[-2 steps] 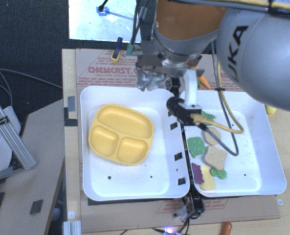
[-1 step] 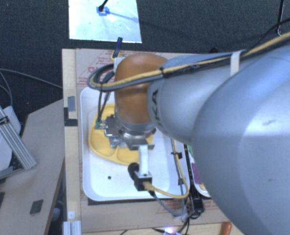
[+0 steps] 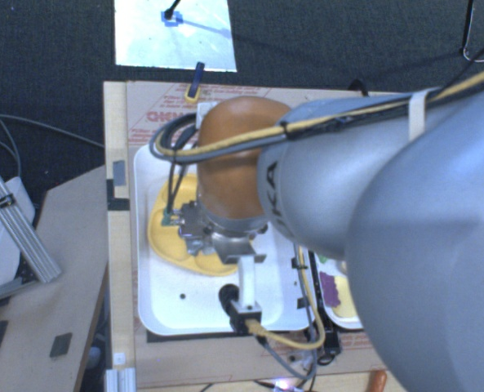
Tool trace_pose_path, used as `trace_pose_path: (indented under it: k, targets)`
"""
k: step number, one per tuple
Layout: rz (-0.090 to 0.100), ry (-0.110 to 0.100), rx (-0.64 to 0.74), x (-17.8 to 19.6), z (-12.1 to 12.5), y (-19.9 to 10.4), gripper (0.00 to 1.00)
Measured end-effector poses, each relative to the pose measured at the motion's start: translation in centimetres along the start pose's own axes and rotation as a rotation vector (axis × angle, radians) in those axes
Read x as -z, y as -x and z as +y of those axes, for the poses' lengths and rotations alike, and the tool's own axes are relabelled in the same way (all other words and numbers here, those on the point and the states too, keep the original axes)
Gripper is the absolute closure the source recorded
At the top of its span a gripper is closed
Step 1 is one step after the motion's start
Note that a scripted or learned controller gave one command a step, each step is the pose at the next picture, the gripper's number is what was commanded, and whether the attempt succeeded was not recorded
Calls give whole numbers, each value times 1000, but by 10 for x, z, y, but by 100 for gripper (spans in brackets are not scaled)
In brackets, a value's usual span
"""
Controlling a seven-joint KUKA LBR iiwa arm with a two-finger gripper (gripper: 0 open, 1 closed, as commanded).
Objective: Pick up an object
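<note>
**In the left-hand bin: arm low over a yellow object**

Item 1. Gripper [image 3: 215, 243], set low over the left bin [image 3: 156, 305], under the orange band [image 3: 225, 162] of the wrist. Released or clenched: cannot tell, as the wrist hides it from above.

Item 2. Yellow object [image 3: 163, 229], flat and rounded, lying in the left bin's far half. It is partly covered by the gripper; contact cannot be judged.

Item 3. Small dark speck [image 3: 182, 296] on the left bin's floor, nearer the front.

Item 4. Right bin [image 3: 345, 322], mostly hidden by the arm; a purple piece [image 3: 334, 287] lies in it on something pale yellow.
</note>
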State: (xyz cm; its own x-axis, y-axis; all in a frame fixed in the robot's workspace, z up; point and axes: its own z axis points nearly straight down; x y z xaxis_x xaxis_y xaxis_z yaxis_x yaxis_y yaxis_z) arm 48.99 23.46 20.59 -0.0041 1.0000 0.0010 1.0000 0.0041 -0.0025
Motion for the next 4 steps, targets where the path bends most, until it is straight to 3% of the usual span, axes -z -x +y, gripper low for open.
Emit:
trace_pose_path:
  k: [1,2,3,4]
  targets:
    - [-1,0,-4,-14,-3,1,100]
    - [10,24,-2,-100,35,7,100]
    - [5,18,-1,94,31,30,100]
    - [1,22,-4,180,161,50,100]
